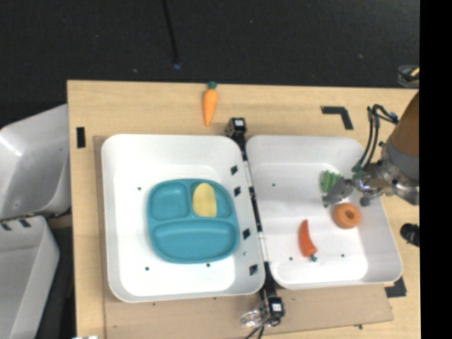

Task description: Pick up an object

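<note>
Your tool (351,191) hung low over the right bin (282,154), near its right wall. I could not tell its state. An orange ring (347,215) lay just below it, a green item (328,181) just to its left; contact with either was unclear. A red pepper (306,239) lay apart, lower left. The left bin (120,260) held one blue divided tray (191,239) with one yellow piece (205,200). One carrot (210,104) lay on the worktop (141,104). Two bins in all.
</note>
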`<state>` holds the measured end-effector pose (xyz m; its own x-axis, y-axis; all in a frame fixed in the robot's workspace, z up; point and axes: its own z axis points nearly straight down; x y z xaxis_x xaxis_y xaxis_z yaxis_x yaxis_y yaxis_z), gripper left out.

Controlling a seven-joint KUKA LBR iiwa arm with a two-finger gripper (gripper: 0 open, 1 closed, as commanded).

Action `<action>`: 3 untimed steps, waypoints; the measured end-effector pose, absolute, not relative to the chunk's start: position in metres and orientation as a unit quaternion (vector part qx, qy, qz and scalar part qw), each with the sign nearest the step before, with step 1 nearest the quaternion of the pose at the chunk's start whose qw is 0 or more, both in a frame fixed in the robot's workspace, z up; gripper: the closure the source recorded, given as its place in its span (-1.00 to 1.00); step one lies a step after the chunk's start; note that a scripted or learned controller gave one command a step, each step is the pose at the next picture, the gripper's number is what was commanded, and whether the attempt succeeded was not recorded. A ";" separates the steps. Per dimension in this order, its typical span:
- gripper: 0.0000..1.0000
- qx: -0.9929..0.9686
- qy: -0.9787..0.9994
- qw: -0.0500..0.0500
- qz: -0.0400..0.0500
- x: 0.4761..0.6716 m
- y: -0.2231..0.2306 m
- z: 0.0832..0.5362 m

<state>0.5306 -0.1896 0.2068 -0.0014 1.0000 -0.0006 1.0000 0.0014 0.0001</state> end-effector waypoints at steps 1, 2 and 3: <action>-1.00 0.707 0.707 0.000 -0.001 0.529 -0.195 0.164; -1.00 0.707 0.707 0.003 0.000 0.530 -0.206 0.119; -1.00 0.709 0.705 0.009 0.001 0.534 -0.212 0.108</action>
<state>0.5335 -0.2119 0.1077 0.0048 0.9999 -0.0117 0.9999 -0.0047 0.0143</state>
